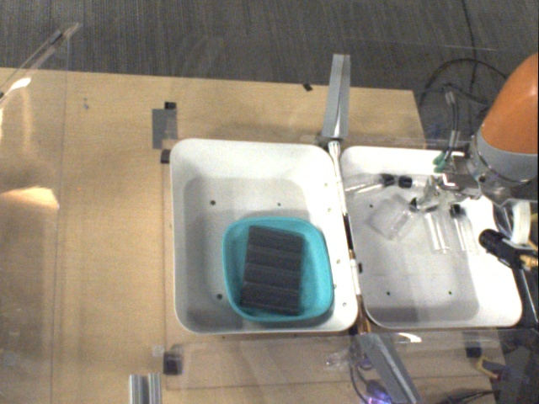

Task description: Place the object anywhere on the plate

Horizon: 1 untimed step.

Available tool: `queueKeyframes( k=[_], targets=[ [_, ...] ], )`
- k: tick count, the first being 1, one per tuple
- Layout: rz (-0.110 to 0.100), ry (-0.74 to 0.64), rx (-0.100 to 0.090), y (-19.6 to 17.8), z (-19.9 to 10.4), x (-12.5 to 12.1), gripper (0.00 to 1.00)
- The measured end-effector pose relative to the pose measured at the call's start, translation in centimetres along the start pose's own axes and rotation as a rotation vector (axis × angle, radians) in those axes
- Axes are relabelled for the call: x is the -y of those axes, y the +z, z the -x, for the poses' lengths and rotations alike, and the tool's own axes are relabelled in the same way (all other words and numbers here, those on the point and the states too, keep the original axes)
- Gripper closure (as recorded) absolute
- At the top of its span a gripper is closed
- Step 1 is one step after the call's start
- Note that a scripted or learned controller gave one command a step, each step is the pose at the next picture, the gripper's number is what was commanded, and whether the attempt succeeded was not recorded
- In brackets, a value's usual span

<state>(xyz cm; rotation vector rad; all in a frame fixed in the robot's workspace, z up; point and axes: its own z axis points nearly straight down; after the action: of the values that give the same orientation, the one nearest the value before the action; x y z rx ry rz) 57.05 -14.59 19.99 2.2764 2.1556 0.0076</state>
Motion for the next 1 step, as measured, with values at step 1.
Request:
queueKeyframes(
  k=[1],
  targets=[
    [-0.003, -0.116, -0.001, 4.02, -5.25, 3.62, 1.0]
  ],
)
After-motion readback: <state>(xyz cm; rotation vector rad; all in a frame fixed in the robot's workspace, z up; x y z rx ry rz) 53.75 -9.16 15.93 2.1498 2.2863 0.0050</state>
